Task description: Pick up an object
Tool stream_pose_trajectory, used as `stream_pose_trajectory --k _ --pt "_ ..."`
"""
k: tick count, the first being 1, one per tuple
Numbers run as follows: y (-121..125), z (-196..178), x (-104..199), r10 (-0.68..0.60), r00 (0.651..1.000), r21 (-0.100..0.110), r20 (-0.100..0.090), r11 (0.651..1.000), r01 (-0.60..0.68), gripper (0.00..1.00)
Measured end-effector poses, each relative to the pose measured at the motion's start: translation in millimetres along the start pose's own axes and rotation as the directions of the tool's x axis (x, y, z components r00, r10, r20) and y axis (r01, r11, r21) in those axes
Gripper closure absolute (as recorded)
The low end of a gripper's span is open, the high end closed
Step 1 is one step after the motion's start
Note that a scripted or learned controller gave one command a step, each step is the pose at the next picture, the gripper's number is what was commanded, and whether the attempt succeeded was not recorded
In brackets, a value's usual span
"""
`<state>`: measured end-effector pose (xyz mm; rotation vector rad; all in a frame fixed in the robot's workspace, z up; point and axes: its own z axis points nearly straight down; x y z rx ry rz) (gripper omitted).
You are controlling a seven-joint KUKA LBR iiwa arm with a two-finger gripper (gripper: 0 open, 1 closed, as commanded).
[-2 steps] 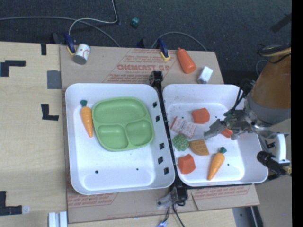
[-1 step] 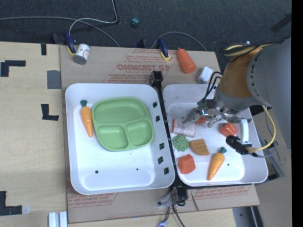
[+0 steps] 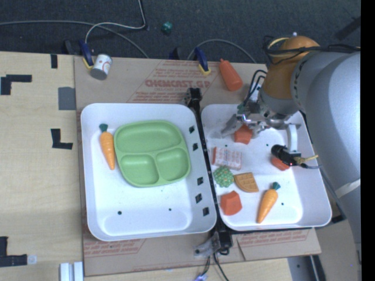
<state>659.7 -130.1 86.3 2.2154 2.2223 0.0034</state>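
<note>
In the right bin (image 3: 310,212), the gripper (image 3: 245,123) hangs near the back edge with its fingers spread wide over a small red-orange block (image 3: 242,136), not closed on it. Another red block (image 3: 231,203) and a toy carrot (image 3: 268,202) lie by the front edge.

- One fixed camera sits above the bench (image 3: 35,157) and looks down at a slant.
- Both white bins fall mid-frame: the left bin (image 3: 94,174) centre-left, the right bin (image 3: 304,198) centre-right.
- Dark floor (image 3: 234,10) runs across the top of the frame, the far side.
- The arm (image 3: 334,110) enters from the right edge, large because it is nearer the lens.
- The range is middling; both bins show whole.
</note>
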Motion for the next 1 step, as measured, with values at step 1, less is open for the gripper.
stream_pose_trajectory --k 1 --pt "-0.2 -9.5 0.1 -0.001 1.0 0.001 0.001 1.0 0.001 1.0"
